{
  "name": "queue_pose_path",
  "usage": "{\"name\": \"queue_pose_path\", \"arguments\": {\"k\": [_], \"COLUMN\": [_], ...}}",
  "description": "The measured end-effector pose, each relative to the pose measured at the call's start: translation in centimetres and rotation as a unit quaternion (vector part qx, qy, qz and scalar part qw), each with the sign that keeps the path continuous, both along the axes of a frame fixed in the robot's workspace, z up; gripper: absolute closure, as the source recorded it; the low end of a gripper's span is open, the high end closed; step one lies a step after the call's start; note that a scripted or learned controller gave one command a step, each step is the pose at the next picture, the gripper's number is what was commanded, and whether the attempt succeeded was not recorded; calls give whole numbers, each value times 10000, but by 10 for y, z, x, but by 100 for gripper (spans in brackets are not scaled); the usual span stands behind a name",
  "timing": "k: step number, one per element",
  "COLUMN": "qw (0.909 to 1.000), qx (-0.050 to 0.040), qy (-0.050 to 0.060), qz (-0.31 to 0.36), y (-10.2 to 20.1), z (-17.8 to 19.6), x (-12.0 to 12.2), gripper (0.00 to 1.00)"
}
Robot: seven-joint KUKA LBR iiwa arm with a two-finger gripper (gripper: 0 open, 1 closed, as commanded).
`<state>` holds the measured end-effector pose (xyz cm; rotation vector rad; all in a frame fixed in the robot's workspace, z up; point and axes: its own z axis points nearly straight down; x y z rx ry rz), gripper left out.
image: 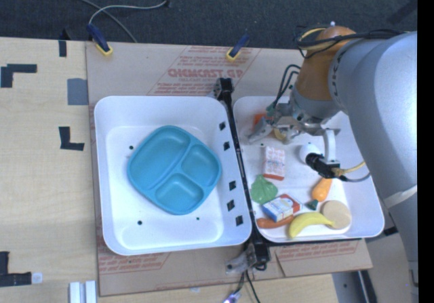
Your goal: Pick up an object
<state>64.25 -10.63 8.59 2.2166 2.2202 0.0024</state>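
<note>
My grey arm [380, 91] looks like smooth, faintly glossy metal. Both white bins [108, 159] appear to be glossy plastic, the blue divided plate [175, 169] smooth matt plastic. Beneath lies matt brown cardboard [169, 68] on pale wood-look bench [34, 179].

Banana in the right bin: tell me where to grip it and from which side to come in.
Grip the banana near its middle, coming straight down from above. It lies flat along the bin's near wall, curved, with its ends rising. Close the fingers across its narrow width, one on the wall side, one toward the bin's centre. The small box and the tan disc crowd its ends, so the middle likely offers most room.
</note>
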Motion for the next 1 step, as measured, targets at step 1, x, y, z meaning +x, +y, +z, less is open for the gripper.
{"name": "queue_pose_path", "arguments": {"k": [1], "qw": [10000], "qx": [5], "qy": [10], "qz": [1], "y": [2], "z": [-1], "x": [26], "gripper": [0]}}
